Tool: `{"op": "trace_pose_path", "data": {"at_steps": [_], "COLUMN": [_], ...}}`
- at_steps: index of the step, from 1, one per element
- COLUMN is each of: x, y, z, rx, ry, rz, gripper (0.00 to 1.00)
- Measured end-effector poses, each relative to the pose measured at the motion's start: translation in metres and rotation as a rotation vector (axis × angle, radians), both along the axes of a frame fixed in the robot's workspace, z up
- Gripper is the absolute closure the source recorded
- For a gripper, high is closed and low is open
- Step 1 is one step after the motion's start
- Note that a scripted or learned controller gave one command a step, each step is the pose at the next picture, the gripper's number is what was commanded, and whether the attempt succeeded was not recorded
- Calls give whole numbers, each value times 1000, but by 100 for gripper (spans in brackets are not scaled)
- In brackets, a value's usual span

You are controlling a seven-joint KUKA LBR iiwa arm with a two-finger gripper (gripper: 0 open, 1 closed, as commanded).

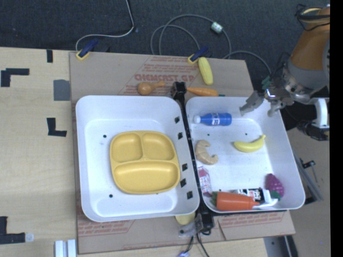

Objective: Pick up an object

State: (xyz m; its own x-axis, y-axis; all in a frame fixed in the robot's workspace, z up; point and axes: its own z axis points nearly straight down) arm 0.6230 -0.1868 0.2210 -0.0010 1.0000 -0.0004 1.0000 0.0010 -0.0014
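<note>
Your gripper (263, 105), jaws apart and empty, hangs over the right bin (292, 159), where one bottle (213, 120), one banana (250, 144) and one carrot (235, 201) lie unobstructed.

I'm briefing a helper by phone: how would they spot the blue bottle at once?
Look at the right-hand white bin. Near its top edge, beside the divider between the bins, the blue bottle lies on its side. It is the one blue thing there; the banana below it is yellow.

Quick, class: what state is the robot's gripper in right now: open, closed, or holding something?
Gripper: open, holding nothing, above the right bin's upper right corner.
</note>
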Motion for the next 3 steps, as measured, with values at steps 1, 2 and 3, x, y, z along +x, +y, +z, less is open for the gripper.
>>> {"op": "trace_pose_path", "data": {"at_steps": [1,2,3], "x": [-34,-89,-138], "y": [-26,6,26], "z": [-123,-134,-134], "rx": [3,-4,-5], "ry": [12,-9,-11], "rz": [-4,-1,-1], "gripper": [0,0,0]}}
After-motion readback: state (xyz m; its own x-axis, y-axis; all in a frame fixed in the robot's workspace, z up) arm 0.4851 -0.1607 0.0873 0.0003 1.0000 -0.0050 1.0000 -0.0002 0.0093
